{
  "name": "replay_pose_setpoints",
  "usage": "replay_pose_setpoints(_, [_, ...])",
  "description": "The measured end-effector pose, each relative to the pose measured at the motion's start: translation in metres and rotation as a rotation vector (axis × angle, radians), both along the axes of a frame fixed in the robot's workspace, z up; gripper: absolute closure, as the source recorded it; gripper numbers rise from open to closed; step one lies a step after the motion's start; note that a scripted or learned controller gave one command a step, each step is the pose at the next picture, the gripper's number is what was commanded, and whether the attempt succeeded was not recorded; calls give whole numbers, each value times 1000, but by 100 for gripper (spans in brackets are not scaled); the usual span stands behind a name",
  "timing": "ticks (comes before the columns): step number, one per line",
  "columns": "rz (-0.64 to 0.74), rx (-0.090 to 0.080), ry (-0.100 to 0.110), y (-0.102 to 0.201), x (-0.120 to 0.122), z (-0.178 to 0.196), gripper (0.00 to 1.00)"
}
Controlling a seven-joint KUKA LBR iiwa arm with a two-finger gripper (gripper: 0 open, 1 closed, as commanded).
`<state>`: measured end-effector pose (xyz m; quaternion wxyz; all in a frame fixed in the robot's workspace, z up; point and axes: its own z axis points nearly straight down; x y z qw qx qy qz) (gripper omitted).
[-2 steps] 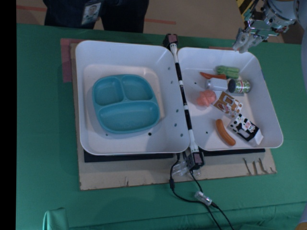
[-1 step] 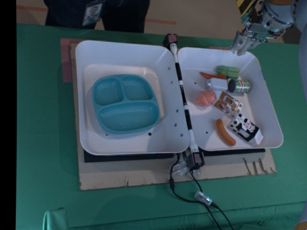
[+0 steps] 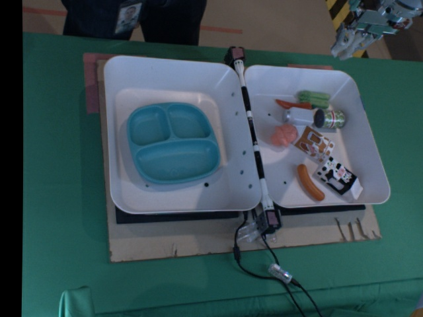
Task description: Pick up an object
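My gripper hangs at the top right, high above the far edge of the right bin, with nothing between its fingers. In that bin lie a green can, a silver can, a carrot with green leaves, a pink lump, an orange-and-white carton, a sausage and a black-and-white cow-patterned carton. The left bin holds a blue divided plate.
A black-and-white divider bar runs between the bins. Cables and a connector trail from the near end of the bar. A person in dark clothes stands behind the bench. Green cloth covers the bench around the bins.
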<state>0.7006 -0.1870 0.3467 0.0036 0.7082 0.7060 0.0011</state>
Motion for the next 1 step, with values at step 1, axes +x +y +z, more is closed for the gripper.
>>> replay_pose_setpoints(1, [0, 0, 4, 0, 0, -34, 100])
